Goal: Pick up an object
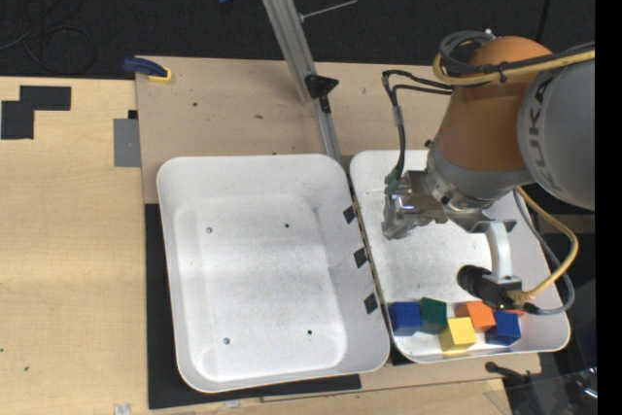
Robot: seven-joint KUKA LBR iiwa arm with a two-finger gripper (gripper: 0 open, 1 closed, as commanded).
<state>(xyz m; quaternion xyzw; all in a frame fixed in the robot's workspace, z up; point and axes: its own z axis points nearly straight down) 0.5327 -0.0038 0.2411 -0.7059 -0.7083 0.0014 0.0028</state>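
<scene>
blocks (455,323) sit in a small bunch at the near end of the right bin (372,172), close to its front wall. there is a blue block (404,317) on the left side of the bunch, then a green block (432,311), a yellow block (458,333), an orange block (480,314) and one more blue block (503,328) on the right side. they look like they touch or almost touch each other, so there is not much room between them.

the gripper (398,221) hangs over the far part of the same bin, near the wall it shares with the left bin (185,180). the blocks lie toward the front of the bin from the gripper and a bit to the picture's right, well apart from it. nothing is between the fingers. the gripper tip looks dark and blurry, so i cannot tell if the fingers are spread or pressed together.

the blocks are all about as wide as they are long, so there is no long side to line up with. the blue block on the left looks nearest to the gripper, and its left side looks free, so i think it is the easiest one to try. to get there the arm would need to move toward the front wall and then go down. the tight bunch could make the fingers bump a neighbor block.
</scene>
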